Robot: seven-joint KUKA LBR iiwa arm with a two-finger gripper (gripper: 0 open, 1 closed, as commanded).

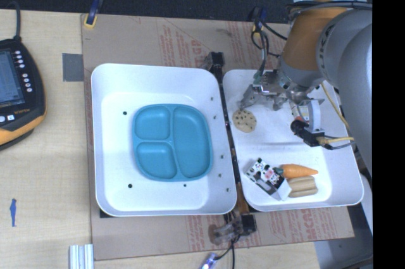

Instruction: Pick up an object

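In the right bin [342, 195] a round brown cookie [244, 120] lies near the left wall. At the front of that bin an orange carrot [299, 170], a tan wooden block [302, 187] and a small black-and-white toy [264, 175] lie close together. My gripper [261, 99] hangs over the back left of this bin, just above and right of the cookie. Its fingers are spread open with nothing between them. The grey arm with its orange band [310, 33] covers the bin's back right.
The left bin [111, 135] holds a blue divided plate [171, 140]. A black and orange pendant [16, 93] lies on the bench at the far left. Clamps and cables sit between the bins at the back [216, 61] and front [231, 230].
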